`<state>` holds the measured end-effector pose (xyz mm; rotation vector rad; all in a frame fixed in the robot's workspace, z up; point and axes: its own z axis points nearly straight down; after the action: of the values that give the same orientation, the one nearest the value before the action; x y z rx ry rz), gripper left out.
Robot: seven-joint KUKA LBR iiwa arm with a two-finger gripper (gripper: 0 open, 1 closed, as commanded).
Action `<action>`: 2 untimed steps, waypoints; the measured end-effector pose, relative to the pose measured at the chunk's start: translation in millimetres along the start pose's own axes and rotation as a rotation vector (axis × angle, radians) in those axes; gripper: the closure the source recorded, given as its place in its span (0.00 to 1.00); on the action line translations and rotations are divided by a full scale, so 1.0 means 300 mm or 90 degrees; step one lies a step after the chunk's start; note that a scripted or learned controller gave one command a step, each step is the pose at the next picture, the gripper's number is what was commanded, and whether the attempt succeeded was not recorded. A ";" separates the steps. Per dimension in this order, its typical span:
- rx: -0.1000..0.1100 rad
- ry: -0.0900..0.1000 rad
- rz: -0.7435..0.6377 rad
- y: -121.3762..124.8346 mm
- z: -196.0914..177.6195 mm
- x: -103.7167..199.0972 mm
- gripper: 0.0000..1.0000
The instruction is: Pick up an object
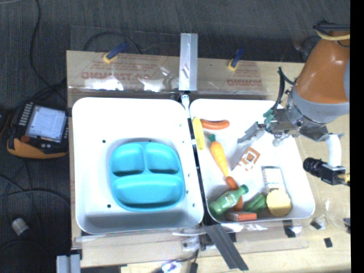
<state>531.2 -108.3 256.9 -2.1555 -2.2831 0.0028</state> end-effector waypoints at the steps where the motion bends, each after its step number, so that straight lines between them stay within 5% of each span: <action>1: 0.001 -0.001 0.076 0.077 0.359 -0.192 0.00; 2: -0.001 0.000 -0.025 0.042 0.062 -0.206 0.00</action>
<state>547.4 -169.4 238.3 -2.1109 -2.3260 -0.0005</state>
